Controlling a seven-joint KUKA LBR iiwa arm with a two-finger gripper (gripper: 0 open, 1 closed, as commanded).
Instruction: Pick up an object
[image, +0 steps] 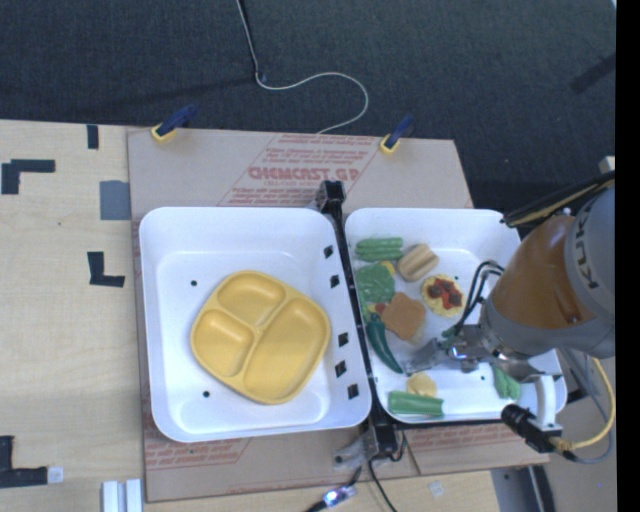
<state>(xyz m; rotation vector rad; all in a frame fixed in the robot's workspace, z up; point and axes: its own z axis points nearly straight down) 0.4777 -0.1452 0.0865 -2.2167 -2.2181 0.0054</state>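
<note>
Toy food pieces (392, 290) lie scattered in the right bin (470, 222). The gripper (432, 353) hangs low over its near part, beside a brown piece (403, 316); its jaw state cannot be told. A yellow tray (261, 335) sits in the left bin (165, 300).

The arm (575, 290) is a bulky rounded grey body with a broad orange band above the wrist, a thin black cable looping beside it, a yellow cable trailing below, and a metallic grey gripper (432, 356) with dark fittings.
</note>
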